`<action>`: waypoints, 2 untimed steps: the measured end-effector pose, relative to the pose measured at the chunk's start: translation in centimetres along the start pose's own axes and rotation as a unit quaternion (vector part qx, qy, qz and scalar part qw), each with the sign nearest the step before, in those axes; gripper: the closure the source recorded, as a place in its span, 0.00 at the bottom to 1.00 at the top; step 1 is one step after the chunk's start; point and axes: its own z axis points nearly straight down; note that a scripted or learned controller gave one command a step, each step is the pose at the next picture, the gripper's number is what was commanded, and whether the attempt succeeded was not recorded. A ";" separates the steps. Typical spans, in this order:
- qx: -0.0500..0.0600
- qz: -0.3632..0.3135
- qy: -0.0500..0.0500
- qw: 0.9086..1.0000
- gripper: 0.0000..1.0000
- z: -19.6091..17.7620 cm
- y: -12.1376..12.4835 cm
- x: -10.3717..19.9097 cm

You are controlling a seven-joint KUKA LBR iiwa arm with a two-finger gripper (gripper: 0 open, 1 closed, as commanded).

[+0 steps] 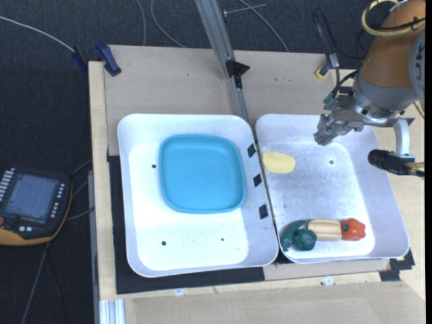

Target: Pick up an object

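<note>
Far left, off the bench: a handheld control pendant (30, 204) is seen on the dark floor, with cables trailing across the floor behind.

Left bin (135, 248): 1 turquoise square plate (202, 173) is seated near its middle, lying flat, nothing on it. No loose item is seen beside the plate.

Between the 2 bins: a slanted metal pole (219, 32) is noted, running down from the top edge to the seam where the bins meet.

Right bin (378, 211): 4 candidate objects are counted. A pale yellow piece (279, 162), soft-edged, lies by the bin's left wall, well apart from the others. Along the near wall a cluster is seen: a dark green rounded item (299, 237), touching or just beside a tan bun-like piece (324, 229), with a red tomato-like item (352, 229) at its right end. Exact kinds cannot be told at this size.

Gripper (327, 134): positioned over the far part of the right bin, near its back rim, above bare bin floor. Whether the claw is spread or pressed together cannot be told; nothing is seen held in it. The grey arm (391, 59) enters from the right.

Progress, as judged: nothing has been lifted; all 4 objects rest on the bin floor. Left to do: choose a target, descend on it, close, lift. The yellow piece is judged nearest and least crowded.
</note>
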 end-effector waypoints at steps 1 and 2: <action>0.003 0.000 0.000 1.000 1.00 0.2 0.0 0.0; 0.003 -0.002 0.001 1.000 1.00 0.6 -0.6 5.1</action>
